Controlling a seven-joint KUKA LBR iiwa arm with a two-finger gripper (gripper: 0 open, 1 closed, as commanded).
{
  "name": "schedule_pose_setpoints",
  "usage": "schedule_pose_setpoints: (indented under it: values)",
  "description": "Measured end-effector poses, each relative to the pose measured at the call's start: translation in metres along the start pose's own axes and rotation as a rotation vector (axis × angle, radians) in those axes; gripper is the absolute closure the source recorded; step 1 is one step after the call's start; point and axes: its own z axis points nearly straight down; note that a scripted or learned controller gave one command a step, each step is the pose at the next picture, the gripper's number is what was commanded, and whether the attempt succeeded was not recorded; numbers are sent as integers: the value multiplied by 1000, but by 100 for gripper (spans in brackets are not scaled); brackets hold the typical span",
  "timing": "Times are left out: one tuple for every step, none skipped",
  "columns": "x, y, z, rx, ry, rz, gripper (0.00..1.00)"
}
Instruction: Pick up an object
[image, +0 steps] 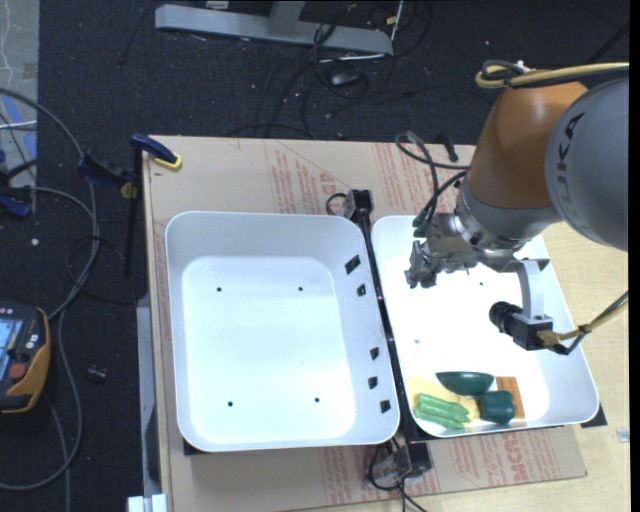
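My gripper (424, 272) hangs over the upper left part of the right bin (452, 325), its dark fingers pointing down with nothing seen between them. Several objects lie at the bin's near edge, well below the gripper: a dark green bowl-shaped piece (465, 381), a light green ridged piece (441, 410), a teal block (497, 405) and an orange-brown flat piece (508, 386) behind it.
The left bin (270, 330) sits beside the right one, split from it by a black divider with clips (378, 310). A black camera unit (520, 322) juts from the wrist on a white bracket. Cables lie on the floor around the bench.
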Motion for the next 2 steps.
schedule_pose_setpoints:
  values:
    - [59, -13, 11, 1, 0, 0, 100]
    - [113, -18, 4, 0, 0, 0, 100]
